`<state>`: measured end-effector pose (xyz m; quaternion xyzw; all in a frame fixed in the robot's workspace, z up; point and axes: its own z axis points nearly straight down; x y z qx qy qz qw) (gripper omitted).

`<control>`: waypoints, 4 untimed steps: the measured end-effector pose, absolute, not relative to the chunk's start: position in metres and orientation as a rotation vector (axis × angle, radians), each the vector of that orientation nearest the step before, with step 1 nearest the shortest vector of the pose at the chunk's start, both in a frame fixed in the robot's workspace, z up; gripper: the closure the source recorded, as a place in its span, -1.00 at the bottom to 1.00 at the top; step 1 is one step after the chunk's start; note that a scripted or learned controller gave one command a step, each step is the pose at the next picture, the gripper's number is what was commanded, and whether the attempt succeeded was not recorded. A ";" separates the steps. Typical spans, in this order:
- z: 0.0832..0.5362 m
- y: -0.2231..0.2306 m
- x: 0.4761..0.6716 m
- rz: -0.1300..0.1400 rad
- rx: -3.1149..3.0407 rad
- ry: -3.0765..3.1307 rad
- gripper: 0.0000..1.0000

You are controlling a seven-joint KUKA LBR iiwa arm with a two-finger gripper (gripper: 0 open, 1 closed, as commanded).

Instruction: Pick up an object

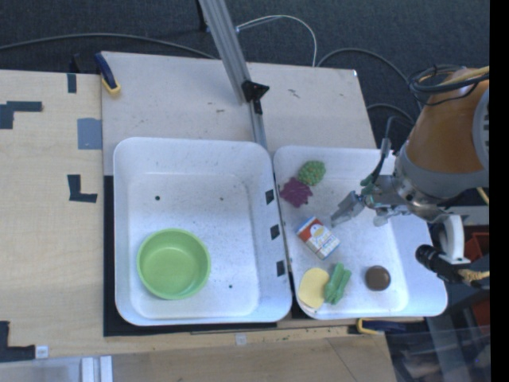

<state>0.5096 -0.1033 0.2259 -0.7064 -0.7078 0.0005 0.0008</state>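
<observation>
The right bin [413, 301] holds several small objects. A bumpy green piece [312, 172] and a purple piece [295, 191] lie at its back left. A small white carton with red and blue print [318, 237] sits near the middle. At the front lie a yellow piece [314, 286], a green piece [338, 283] touching it, and a brown ball [377, 277]. My gripper [363, 212] hangs over the middle of this bin, just right of and behind the carton. It is open, with nothing between its fingers.
The left bin [191, 153] has a green bowl [173, 263] in its front left corner. A slanted metal pole [231, 42] rises behind the bins. The arm's orange band [449, 130] overhangs the right bin's right side.
</observation>
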 end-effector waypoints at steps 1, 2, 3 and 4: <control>0.226 -0.103 0.510 0.001 -2.218 -2.222 -1.00; 0.171 -0.113 0.511 0.008 -2.218 -2.217 -1.00; 0.122 -0.120 0.512 0.008 -2.217 -2.217 -1.00; 0.089 -0.120 0.512 0.002 -2.222 -2.223 -1.00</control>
